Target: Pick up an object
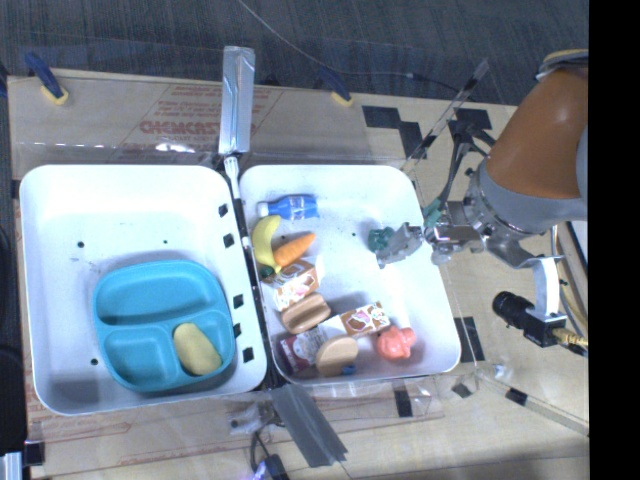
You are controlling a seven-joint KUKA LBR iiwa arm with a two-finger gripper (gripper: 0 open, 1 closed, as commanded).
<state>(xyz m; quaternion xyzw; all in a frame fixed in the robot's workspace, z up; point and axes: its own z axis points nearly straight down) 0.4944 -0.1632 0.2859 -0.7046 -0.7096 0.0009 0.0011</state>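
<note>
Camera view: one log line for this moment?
gripper: over right bin, near its right wall | toys clustered at left | grasp: unconfirmed

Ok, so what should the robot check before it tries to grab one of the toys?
1. End effector over the right bin: ok, it sits near the bin's right side.
2. Holding nothing yet: cannot tell, its tip is too blurry.
3. A toy directly below it: not ok, that patch looks bare; the toys lie further left.
4. An easy toy to reach: ok, the pink toy sits a bit apart by the front wall.
5. Crowded toys: not ok, the banana, carrot and blue bottle touch or nearly touch.
6. Left bin: ok, the potato rests in the blue tray, out of the way.
</note>
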